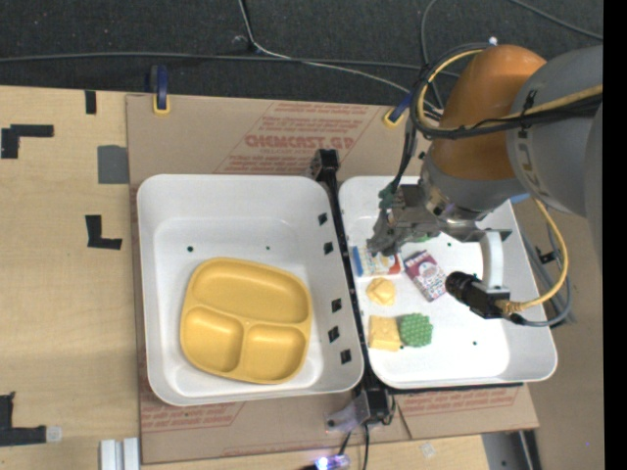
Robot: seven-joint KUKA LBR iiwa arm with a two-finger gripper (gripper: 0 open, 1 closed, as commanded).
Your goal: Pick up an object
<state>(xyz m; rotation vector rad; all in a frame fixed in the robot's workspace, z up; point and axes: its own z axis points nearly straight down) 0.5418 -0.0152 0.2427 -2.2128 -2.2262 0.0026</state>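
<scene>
Several small items (402,329) crowd the right bin (490,360) beneath the claw (384,246).

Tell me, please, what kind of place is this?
Probably a robot lab test bench: two white bins on taped cardboard, loose cables, a grey arm over small toy items, and a yellow tray.

Bench (59,292) — brown cardboard sheet (284,140) — two white bins (162,204) atop.
</scene>
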